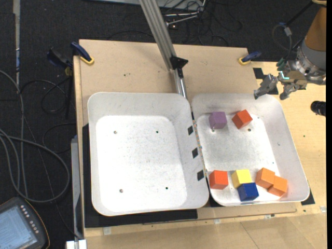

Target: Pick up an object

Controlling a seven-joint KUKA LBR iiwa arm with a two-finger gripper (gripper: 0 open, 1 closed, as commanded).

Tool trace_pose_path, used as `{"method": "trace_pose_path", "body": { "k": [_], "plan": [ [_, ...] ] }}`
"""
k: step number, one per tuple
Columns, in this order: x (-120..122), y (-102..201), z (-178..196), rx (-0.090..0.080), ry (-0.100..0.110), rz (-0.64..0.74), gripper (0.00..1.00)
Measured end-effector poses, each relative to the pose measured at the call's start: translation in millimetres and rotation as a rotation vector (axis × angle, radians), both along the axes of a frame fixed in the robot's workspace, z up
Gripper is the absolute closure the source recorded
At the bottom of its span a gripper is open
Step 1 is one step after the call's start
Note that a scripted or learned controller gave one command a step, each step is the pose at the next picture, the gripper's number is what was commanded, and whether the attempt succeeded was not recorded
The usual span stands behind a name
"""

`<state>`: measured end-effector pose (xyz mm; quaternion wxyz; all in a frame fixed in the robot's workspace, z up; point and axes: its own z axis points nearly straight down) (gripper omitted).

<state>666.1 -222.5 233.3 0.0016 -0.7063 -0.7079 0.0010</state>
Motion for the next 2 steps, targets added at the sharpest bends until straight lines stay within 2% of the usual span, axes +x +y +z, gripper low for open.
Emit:
{"method": "trace_pose_path", "body": {
  "k": [1,2],
  "plan": [
    [0.9,0.2,2.6,-0.002,-0.003,0.002,0.0],
    [-0.1,9.1,-57.6,0.0,0.002,0.001,0.0]
  ]
}}
